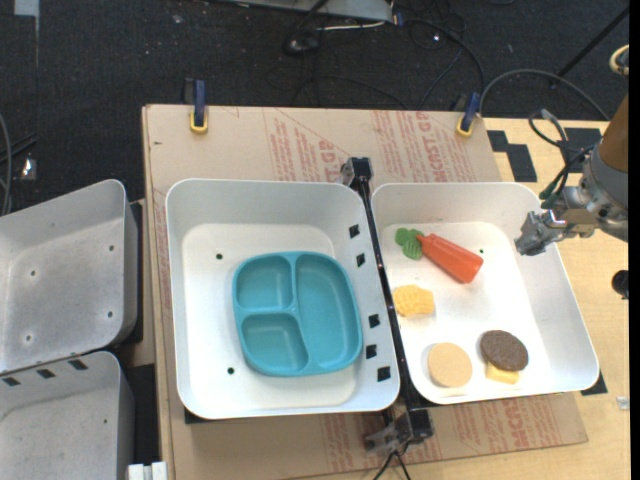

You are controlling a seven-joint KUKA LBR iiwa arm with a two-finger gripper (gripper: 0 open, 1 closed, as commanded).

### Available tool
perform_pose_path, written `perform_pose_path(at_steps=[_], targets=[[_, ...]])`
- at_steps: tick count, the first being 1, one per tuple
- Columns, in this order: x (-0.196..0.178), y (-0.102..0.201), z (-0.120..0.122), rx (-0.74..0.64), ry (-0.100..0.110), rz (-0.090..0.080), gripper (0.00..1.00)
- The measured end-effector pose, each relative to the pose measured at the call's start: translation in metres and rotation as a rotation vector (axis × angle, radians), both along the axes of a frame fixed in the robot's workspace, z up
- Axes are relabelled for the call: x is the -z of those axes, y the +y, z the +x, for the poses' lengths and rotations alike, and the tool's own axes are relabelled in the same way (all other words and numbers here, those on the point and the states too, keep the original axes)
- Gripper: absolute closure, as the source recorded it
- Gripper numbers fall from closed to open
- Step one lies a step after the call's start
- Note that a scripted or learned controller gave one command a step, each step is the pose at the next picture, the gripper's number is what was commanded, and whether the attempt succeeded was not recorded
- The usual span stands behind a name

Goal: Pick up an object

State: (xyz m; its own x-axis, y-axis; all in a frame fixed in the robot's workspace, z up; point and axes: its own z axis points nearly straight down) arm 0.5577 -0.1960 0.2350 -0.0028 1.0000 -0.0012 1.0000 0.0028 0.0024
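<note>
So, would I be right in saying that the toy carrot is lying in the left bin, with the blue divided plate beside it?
Not quite: the camera view shows the toy carrot in the right bin, not the left. The blue divided plate sits by itself in the left bin.

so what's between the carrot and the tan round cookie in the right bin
The yellow corn piece lies between the carrot and the tan cookie, slightly toward the bin divider, seen in the camera view.
</note>
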Motion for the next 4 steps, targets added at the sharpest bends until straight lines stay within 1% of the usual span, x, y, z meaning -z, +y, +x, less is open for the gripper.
perform_pose_path(at_steps=[1,2,3,4], targets=[[-0.004,0.044,0.000,-0.003,0.003,0.002,1.00],[-0.012,0.099,0.005,-0.005,0.002,0.002,1.00],[-0.001,0.151,0.012,-0.002,0.004,0.001,1.00],[-0.008,0.201,0.013,-0.003,0.002,0.001,1.00]])
